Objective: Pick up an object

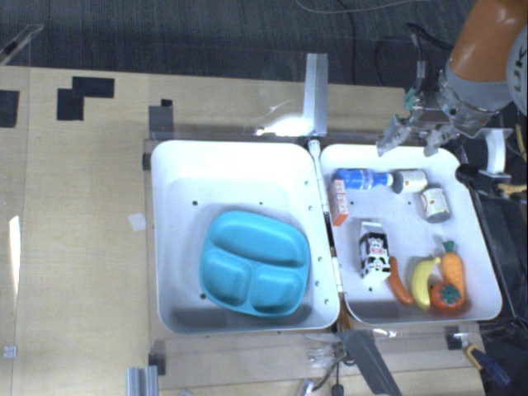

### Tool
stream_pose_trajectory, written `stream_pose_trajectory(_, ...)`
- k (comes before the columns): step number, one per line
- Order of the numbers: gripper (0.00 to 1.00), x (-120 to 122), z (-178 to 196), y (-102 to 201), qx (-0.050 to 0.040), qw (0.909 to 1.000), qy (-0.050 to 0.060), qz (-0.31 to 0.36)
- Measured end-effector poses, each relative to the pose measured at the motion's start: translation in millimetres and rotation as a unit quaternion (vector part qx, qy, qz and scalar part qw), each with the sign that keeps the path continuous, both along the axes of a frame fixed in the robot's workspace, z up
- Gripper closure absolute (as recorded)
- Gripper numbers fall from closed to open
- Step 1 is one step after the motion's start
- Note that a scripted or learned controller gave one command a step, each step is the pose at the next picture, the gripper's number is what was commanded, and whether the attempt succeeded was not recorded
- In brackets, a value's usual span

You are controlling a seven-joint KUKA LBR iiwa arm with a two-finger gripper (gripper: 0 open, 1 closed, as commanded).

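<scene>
Right white plastic bin (487, 250): near corner holds orange toy carrot (451, 271), yellow banana (422, 282), red tomato (446, 297); mid-bin cow-print carton (374, 252); far edge blue-capped bottle (367, 180). Gripper (410, 141) hovers over far rim, prongs spread, nothing between. Suggest descending on the bottle, isolated. Pale wood bench (74, 246); dark carpet beyond.

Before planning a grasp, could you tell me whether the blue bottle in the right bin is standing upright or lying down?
Lying down. The blue bottle rests on its side along the right bin's far edge, its long axis running left to right.
</scene>
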State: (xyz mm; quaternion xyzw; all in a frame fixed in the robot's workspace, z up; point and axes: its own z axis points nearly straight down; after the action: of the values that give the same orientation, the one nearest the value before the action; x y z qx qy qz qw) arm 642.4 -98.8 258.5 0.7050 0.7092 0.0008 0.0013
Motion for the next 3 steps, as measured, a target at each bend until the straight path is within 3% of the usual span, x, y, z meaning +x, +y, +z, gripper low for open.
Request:
stream_pose_trajectory(1, 0.00, 6, -119, 5, 0.0003, 0.9999, 0.000, -0.013)
stream_pose_trajectory(2, 0.00, 6, -143, 9, 0.0003, 1.0000, -0.002, 0.000)
stream_pose_trajectory(3, 0.00, 16, -156, 11, -0.0014, 0.9996, 0.003, 0.027)
